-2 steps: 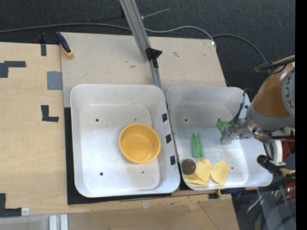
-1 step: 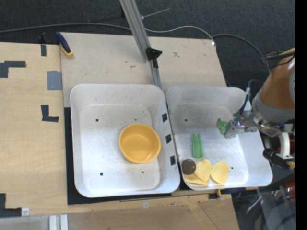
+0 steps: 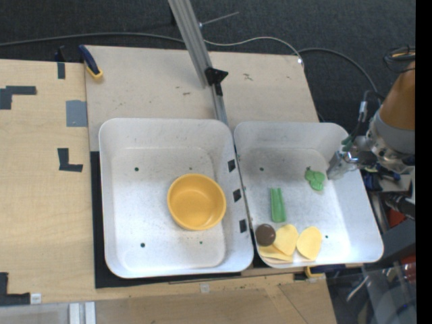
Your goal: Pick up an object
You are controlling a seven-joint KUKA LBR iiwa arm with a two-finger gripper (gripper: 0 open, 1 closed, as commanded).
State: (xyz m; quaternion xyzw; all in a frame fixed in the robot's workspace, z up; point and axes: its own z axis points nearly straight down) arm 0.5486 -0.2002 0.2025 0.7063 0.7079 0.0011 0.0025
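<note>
I see open floor across the upper half of the right bin (image 3: 290,135), while its lower part is crowded by the green stick (image 3: 277,204), brown ball (image 3: 264,234) and yellow pieces (image 3: 297,241), and the left bin (image 3: 128,140) is blocked just by the yellow bowl (image 3: 196,201) mid-floor.

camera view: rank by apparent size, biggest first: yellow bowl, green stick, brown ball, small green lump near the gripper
1. Round yellow plastic bowl, left bin, clearly largest.
2. Straight green stick, right bin.
3. Bumpy green lump and round dark brown ball: these look about alike, so no ranking between them.
</note>
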